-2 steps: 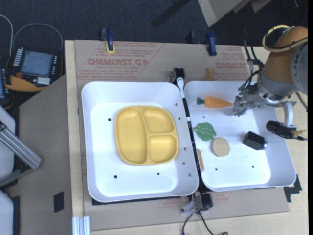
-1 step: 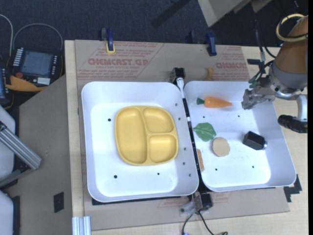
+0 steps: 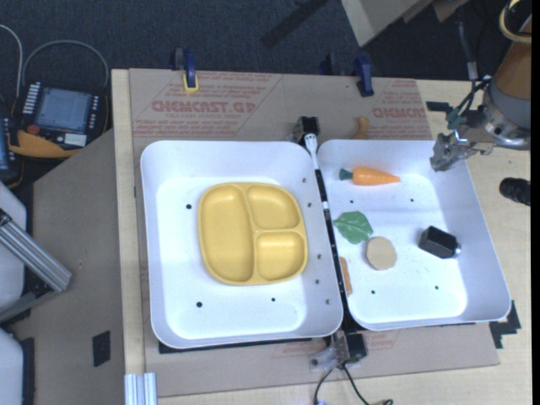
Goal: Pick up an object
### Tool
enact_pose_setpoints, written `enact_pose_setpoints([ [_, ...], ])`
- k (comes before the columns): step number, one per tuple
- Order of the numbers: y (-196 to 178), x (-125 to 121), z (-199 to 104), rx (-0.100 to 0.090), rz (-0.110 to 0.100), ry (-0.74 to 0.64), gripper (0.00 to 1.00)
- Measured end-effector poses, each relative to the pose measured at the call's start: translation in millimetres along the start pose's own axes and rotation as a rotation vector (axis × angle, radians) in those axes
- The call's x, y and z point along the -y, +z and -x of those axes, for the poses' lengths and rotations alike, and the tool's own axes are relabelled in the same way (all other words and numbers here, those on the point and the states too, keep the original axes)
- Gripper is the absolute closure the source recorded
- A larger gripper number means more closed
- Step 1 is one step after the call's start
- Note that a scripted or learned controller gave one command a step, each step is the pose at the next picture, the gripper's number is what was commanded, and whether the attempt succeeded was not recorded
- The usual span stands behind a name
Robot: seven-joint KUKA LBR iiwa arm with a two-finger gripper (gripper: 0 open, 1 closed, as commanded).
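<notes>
- Bench seen from above at a slant, bearing two shallow white bins side by side: the left bin (image 3: 164, 302) and the right bin (image 3: 485, 281), their inner rims touching along the middle.
- Left bin holds one thing, a yellow divided plate (image 3: 251, 231) with three compartments, lying flat near the bin's centre with bare white floor on all sides.
- Right bin holds four small loose things, any of which could serve for the pick: an orange toy carrot (image 3: 374, 176) lying on its side near the far rim, a green leaf (image 3: 353, 226) toward the left wall, a tan round disc (image 3: 380, 254) just beside the leaf on its near side, and a black block (image 3: 438, 242) to the right.
- Carrot and block each sit well apart from the others, likely the easier targets; leaf and disc nearly touch, so a grasp there risks nudging the neighbour.
- Gripper (image 3: 445, 153) hangs over the far right corner of the right bin, at the rim, carrying nothing; whether it is spread or closed cannot be told at this size.
- Arm reaches in from the right, so open floor lies between gripper and carrot, with the far wall close behind.
</notes>
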State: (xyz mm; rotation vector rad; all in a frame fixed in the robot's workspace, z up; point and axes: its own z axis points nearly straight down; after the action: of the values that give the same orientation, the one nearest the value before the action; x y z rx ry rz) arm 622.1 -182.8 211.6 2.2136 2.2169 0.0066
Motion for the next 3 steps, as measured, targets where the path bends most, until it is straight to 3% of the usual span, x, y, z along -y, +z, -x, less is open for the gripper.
enact_pose_setpoints([
  [1, -54.7, -2.1, 0.4, 0.0, 0.0, 0.0, 1.0],
  [3, -43.0, 33.1, -103.6, -0.006, -0.013, -0.004, 1.0],
])
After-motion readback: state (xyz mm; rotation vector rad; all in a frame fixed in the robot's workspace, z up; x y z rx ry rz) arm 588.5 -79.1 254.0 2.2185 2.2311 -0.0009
